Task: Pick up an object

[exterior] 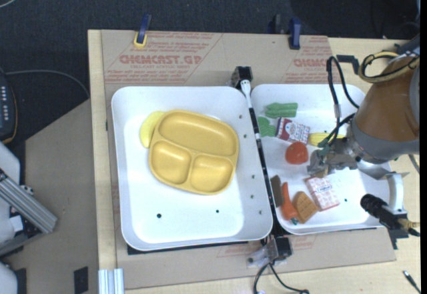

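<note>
I see the bench [200,59], a brown board printed with red lettering, spanning the middle of the frame. Directly on it sit two white bins side by side: the left bin [133,173] at centre, the right bin [347,216] at right.

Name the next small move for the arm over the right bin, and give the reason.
Probably a short straight descent. The gripper hovers in the right bin between the red tomato-like piece and the red-and-white packet, with nothing seen held. A slight shift toward the tomato-like piece first seems wise, since it lies apart from its neighbours.
</note>
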